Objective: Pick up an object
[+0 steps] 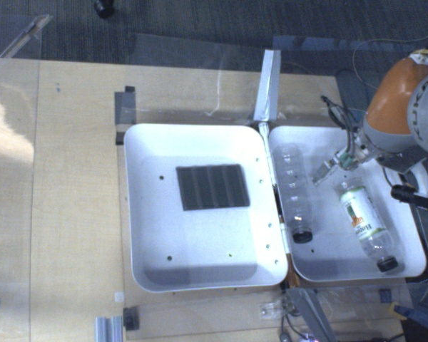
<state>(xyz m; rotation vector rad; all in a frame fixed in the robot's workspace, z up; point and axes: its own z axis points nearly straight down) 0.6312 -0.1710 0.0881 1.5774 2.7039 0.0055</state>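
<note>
Label on the labelled plastic bottle: white and green with an orange patch; print present but too small to read. No brand legible.

Labelled plastic bottle lies on its side in the right bin, toward that bin's right half. Long axis runs from upper left to lower right in the camera view; dark cap at the lower right end, near the bin's front right corner, base toward the gripper.

A second clear bottle, no label seen, lies along the right bin's left wall. Long axis nearly front to back; dark cap at the near end.

Gripper sits over the back part of the right bin, between the two bottles, just beyond the labelled bottle's base. Fingers look spread apart, with nothing between them; not touching either bottle as far as can be seen.

Left bin holds a dark ribbed rectangular pad, flat, near the centre. Both bins rest on the wooden table.
</note>
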